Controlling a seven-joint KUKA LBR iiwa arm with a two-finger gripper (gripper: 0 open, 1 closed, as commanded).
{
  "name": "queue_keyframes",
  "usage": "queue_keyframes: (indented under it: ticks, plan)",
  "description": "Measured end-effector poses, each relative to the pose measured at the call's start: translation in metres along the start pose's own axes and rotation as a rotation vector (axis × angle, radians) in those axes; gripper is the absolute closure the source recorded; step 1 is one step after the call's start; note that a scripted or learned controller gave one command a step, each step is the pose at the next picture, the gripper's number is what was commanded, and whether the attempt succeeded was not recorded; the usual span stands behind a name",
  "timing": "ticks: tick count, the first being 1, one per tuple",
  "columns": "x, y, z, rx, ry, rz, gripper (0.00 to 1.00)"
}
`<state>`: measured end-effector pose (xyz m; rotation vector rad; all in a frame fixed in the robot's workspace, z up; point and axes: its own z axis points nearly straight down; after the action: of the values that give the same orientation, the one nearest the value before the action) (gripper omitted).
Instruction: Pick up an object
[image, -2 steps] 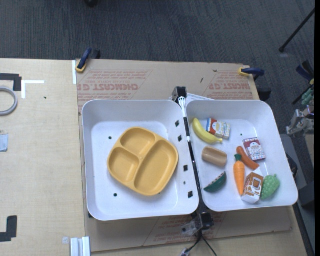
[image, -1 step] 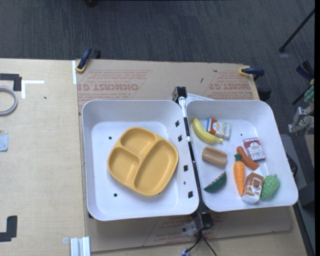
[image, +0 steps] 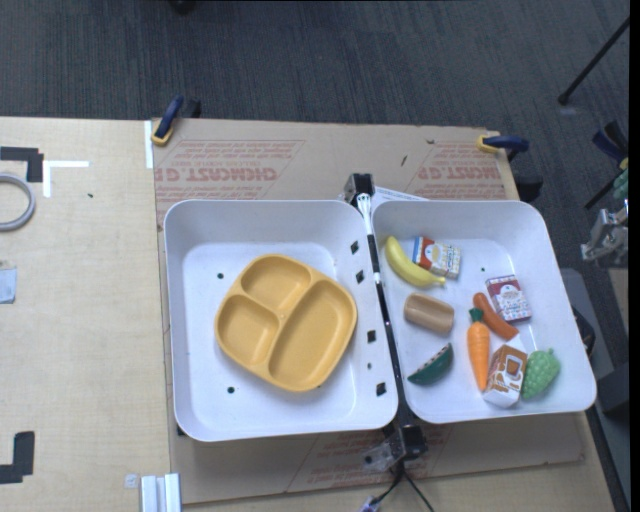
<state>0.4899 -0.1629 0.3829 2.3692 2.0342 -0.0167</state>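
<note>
The pincer (image: 604, 238) sits at the far right edge, outside the bins; whether it is wide or narrow, I cannot tell. The right bin (image: 560, 300) holds a banana (image: 405, 263), a carrot (image: 479, 349), a bread roll (image: 429, 315) and small cartons. The left bin (image: 185, 330) holds a yellow 3-part plate (image: 286, 321).

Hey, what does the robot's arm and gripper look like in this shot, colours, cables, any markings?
Little can be made out. The gripper appears as a small pale grey, metallic-looking piece at the picture's right edge, beyond the right bin, with a greenish bit just above it. Cables and markings are too small to tell.
</note>
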Motion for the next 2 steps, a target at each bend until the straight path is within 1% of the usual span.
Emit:
queue_keyframes:
  ticks: [2]
  plan:
    - [-0.0005, 0.0021, -0.0189, -0.002, -0.004, -0.006, 1.0]
